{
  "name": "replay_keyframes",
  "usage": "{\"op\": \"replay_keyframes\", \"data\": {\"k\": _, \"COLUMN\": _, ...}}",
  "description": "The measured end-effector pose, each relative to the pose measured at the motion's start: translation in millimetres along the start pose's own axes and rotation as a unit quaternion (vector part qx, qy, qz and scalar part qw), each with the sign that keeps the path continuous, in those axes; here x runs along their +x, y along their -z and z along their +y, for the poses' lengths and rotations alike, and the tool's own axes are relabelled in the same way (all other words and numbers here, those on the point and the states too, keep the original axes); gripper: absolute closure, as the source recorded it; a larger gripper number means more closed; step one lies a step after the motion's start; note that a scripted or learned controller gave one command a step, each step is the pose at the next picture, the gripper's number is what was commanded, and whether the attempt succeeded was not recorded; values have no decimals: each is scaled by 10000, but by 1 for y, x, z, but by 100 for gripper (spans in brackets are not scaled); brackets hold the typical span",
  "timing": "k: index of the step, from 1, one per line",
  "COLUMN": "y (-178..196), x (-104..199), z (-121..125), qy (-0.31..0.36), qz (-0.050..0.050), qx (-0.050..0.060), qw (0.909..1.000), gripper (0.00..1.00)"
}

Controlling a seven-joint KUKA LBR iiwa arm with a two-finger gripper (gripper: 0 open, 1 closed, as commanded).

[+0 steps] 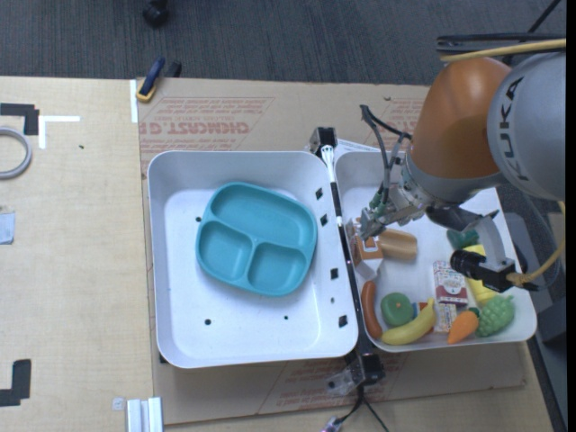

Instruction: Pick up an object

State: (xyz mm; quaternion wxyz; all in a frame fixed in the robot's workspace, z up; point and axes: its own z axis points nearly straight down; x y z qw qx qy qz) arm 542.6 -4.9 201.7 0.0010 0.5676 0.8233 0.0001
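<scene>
Arm: the grey KUKA arm with its orange band (pixel 463 120) reaches in from the right and hangs over the upper part of the right-hand shallow white bin (pixel 355 174).
Gripper: the two-finger gripper (pixel 373 219) sits low at the left side of that bin, just above a tan bread-roll-shaped toy (pixel 396 244); whether its fingers are spread or pressed together I cannot tell, since the wrist and cables cover them, and no toy is seen between them.
Bread toy: lies on its side near the bin's left wall, touching or just under the gripper tip, with a small orange and white piece (pixel 364 248) beside it.
Other toys in the right bin: a red sausage (pixel 368 306) along the left wall, a green round toy (pixel 397 308), a yellow banana (pixel 409 328) at the front edge, an orange carrot (pixel 463 326), a light green bumpy fruit (pixel 497 314), a red and white packet (pixel 448 286), and a yellow piece (pixel 484 282) partly hidden by a black part of the arm.
Left bin: the left-hand shallow white bin (pixel 171 268) holds a teal plastic plate with three compartments (pixel 256 238), lying flat near the middle, well apart from the gripper.
Bench: both bins rest on brown cardboard (pixel 207 120) on the pale wooden bench (pixel 63 286); a blue and yellow object (pixel 149 79) lies at the bench's far edge.
</scene>
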Motion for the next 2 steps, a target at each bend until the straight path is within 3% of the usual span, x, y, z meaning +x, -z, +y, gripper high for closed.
{"op": "replay_keyframes", "data": {"k": 1, "y": 0, "x": 0, "z": 0, "qy": 5, "qz": 0, "qx": 1, "qw": 10000, "gripper": 0}}
{"op": "replay_keyframes", "data": {"k": 2, "y": 10, "x": -1, "z": 1, "qy": -14, "qz": -5, "qx": -5, "qw": 10000, "gripper": 100}}
